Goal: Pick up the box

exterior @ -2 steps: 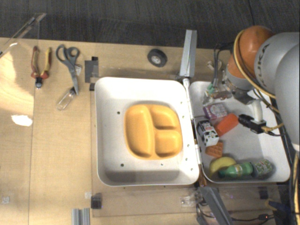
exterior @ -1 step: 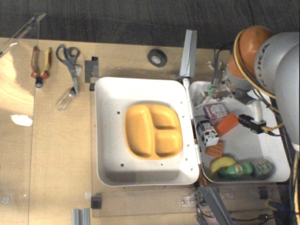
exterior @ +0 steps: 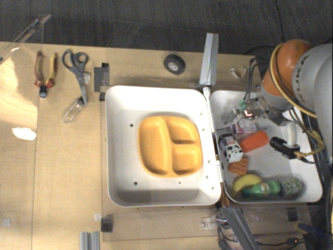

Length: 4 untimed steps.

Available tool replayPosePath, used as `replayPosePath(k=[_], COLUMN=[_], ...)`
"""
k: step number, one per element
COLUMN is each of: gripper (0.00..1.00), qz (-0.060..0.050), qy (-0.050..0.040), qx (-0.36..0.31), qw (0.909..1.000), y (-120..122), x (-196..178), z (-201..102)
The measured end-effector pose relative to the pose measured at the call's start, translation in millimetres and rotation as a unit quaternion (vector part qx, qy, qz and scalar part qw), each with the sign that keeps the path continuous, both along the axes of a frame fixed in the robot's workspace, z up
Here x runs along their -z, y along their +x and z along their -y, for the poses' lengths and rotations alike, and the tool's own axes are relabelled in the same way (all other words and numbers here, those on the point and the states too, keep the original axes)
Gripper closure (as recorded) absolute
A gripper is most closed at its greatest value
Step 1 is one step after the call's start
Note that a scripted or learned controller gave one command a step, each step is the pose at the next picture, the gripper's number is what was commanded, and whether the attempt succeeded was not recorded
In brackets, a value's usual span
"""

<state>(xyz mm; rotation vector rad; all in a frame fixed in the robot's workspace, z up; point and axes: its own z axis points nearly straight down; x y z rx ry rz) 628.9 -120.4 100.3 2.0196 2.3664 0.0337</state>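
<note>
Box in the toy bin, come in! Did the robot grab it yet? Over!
Tool over right bin's far corner, grip unclear. Box not lifted, lying by the left wall. Orange block and waffle crowd it.

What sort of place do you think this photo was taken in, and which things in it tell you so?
Most likely a robotics lab bench. A grey-and-orange robot arm reaches over two white bins, one holding toy food items, and hand tools such as scissors and pliers lie on the wooden bench.
</note>
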Motion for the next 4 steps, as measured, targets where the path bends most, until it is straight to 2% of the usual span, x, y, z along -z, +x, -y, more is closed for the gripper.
replayPosePath(k=[1,2,3,4], gripper=[1.00,1.00,0.00,0.00], qz=[0.005,0.009,0.009,-0.001], qy=[-0.0026,-0.0027,-0.0027,-0.0034], qx=[-0.002,-0.004,-0.004,-0.051], qw=[1.0000,0.9999,0.9999,0.9987], y=[3,6,6,-6], x=[-14,-26,-26,0], z=[1,-1,-1,2])
